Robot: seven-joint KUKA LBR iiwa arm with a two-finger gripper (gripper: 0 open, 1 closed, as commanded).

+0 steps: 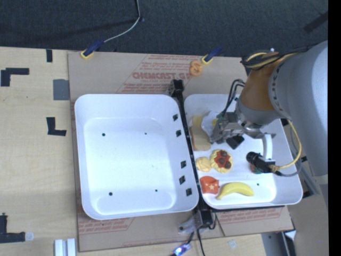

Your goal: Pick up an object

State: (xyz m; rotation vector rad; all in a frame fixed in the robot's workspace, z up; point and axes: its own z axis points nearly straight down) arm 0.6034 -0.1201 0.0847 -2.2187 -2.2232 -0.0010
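Observation:
In the right bin lie several toy foods. A yellow banana sits near the front, with a red piece to its left. Behind them are a round pizza-like piece with dark red spots and a pale yellow lumpy piece. A tan slice and a pale yellow wedge lie against the bin's left wall. My gripper is low in the bin, just right of the tan slice and behind the pizza piece. The wrist hides its tips.
The left bin is a plain white tray with a few black dots. A black divider separates the bins. A small orange object rests on the cardboard behind them. A black and red cable fitting hangs off the arm over the right bin.

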